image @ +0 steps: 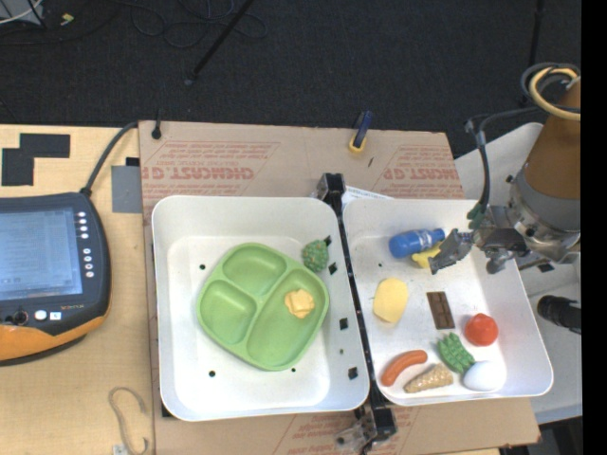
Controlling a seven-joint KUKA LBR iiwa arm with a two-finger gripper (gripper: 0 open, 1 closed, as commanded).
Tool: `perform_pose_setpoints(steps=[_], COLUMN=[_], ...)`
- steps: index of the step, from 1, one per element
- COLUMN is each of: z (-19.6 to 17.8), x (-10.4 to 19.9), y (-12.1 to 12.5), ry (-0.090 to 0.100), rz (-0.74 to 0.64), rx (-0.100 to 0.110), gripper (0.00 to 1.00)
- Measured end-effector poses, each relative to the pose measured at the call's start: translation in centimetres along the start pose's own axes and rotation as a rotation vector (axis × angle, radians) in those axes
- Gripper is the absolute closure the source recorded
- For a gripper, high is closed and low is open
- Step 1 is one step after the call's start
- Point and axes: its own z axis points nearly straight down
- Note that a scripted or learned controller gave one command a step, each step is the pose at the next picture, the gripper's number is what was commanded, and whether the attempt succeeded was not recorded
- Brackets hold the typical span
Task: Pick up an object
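My gripper (472, 254) hangs over the back of the right bin (531, 330), open, with nothing between its fingers. Its left finger (446, 254) is next to a blue bottle (414, 243) with a yellow cap. Further forward in that bin lie a yellow fruit (390, 300), a brown chocolate bar (439, 309), a red tomato (482, 329), a green vegetable (455, 353), a sausage (405, 366), a cone-shaped piece (429, 378) and a white egg (482, 375).
The left bin (180, 349) holds a green divided plate (247, 311) with a small yellow item (300, 301) on it and a broccoli (316, 253) at its back right. A teach pendant (43, 268) lies left of the bins.
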Motion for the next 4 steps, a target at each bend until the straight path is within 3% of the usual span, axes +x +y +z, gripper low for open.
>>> perform_pose_setpoints(steps=[1, 4], z=[-0.5, 16.8], x=[0.0, 0.3], y=[0.2, 0.8], ry=[-0.001, 0.001], rz=[-0.002, 0.002], rx=[-0.009, -0.004], gripper=[0.00, 0.00])
